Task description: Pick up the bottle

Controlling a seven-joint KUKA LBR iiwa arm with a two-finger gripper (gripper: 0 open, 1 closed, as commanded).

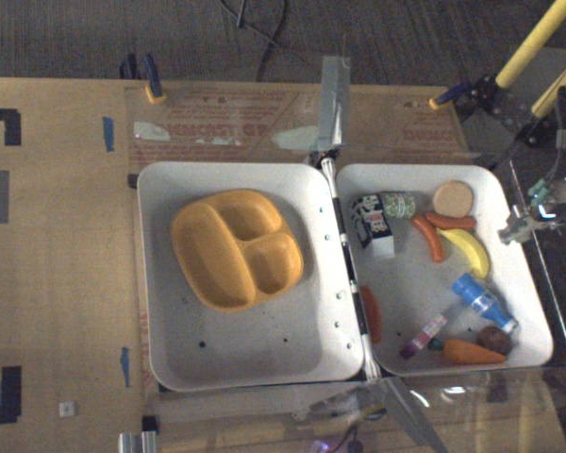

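Blue bottle (483,302) lies tilted in the right bin (533,281), below a banana (467,251) and above a carrot (472,352) (both near). Gripper (528,217) sits at the bin's right rim, away from the bottle.

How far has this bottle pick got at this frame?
Nothing looks done: the blue bottle lies in the right bin, between the banana and the carrot. The gripper is at that bin's right rim, apart from the bottle. Approach, grasp and lift remain.
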